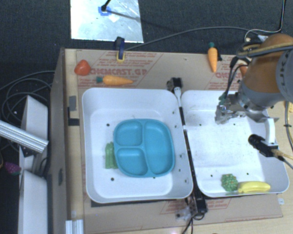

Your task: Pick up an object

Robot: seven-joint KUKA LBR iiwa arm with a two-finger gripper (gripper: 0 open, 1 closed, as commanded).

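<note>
banana (254, 186) beside broccoli (229, 182), right bin's (205, 145) near corner; pincer (225, 112) far off, grip state unclear.

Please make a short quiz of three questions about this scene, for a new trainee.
1. True or false: the blue tray lies in the right bin.
2. What lies beside the banana? A) carrot B) broccoli C) tomato
3. Over which bin is the gripper?

Key: 1. False, it is in the left bin. 2. B, the broccoli. 3. The right bin.
</note>
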